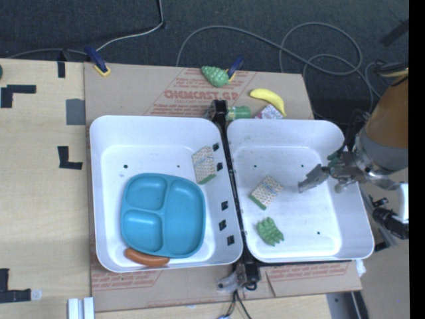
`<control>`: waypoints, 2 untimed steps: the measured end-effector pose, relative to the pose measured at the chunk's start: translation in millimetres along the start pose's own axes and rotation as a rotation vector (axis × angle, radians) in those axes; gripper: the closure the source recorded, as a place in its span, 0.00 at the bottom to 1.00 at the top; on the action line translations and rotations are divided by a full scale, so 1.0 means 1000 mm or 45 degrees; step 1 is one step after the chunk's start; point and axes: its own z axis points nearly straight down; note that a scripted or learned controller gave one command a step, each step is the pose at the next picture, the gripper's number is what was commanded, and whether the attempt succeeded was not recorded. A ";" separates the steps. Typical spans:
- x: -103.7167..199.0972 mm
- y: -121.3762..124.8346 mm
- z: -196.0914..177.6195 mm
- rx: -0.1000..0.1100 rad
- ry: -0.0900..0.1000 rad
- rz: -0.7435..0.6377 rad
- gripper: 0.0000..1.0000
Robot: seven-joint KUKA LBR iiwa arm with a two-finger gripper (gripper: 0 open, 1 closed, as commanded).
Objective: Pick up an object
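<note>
In the right bin [332, 135], a checkered sponge piece [266, 191] lies left of centre and a green leafy toy [270, 231] lies nearer the front. My gripper [311, 179] hangs low over this bin's right side, pointing left, about a hand's width right of the sponge piece and apart from it. Nothing shows in its grasp. The left bin [113, 138] holds a blue divided plate [163, 214], an orange sausage-shaped toy [146, 258] at the front and a second checkered sponge piece [204, 163] against the right wall.
Behind the bins, a green toy [216, 75], a yellow banana [267, 100] and a small packet [269, 113] rest on the cardboard. A black divider with clips [226, 178] runs between the bins. Cables trail across the dark floor at the back.
</note>
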 end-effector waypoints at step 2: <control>0.071 0.038 0.117 -0.002 -0.001 0.000 0.00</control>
